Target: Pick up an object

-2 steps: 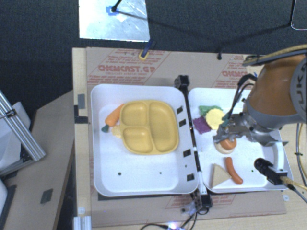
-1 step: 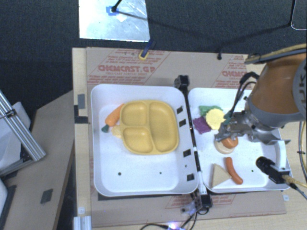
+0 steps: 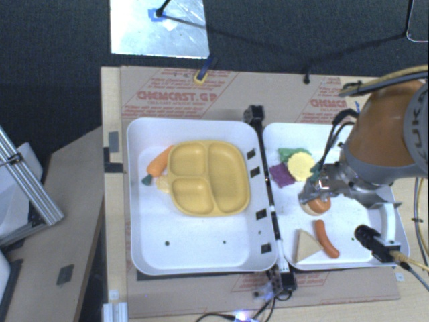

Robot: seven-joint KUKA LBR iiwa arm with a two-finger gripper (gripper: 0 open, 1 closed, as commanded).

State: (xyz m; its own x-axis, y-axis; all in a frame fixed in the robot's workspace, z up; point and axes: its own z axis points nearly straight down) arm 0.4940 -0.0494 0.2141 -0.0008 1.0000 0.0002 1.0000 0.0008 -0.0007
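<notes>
Dark carpeted floor (image 3: 53, 45) is surrounding the bench, with a shiny metal sheet (image 3: 159, 17) lying on it at the top.

Bench surface: brown cardboard liner (image 3: 181, 92) is lying under both bins, printed in red. One word is reading "CHEMCAST" followed by what looks like "GP"; a second print at the upper right is partly covered by the arm and cannot be made out. A yellow-and-blue clip (image 3: 202, 74) is sitting at the cardboard's top edge.

Left bin (image 3: 201, 253): white, shallow. It is holding a yellow sectioned plate (image 3: 204, 178) with three compartments. An orange toy carrot (image 3: 159, 162) with a green end is lying just beside the plate's left rim, touching it.

Right bin (image 3: 348, 220): white, shallow. Contents are a green leafy toy (image 3: 288, 154), a yellow piece (image 3: 300, 165), a purple piece (image 3: 281, 175), a round orange object (image 3: 316, 206), a red-orange sausage (image 3: 326, 238) and a pale wedge (image 3: 307, 247).

Arm (image 3: 385, 136): grey and orange, is reaching over the right bin. Gripper (image 3: 315, 194) is hanging directly over the round orange object, touching or nearly touching it; whether its fingers are open or closed cannot be told, as the wrist is hiding them.
</notes>
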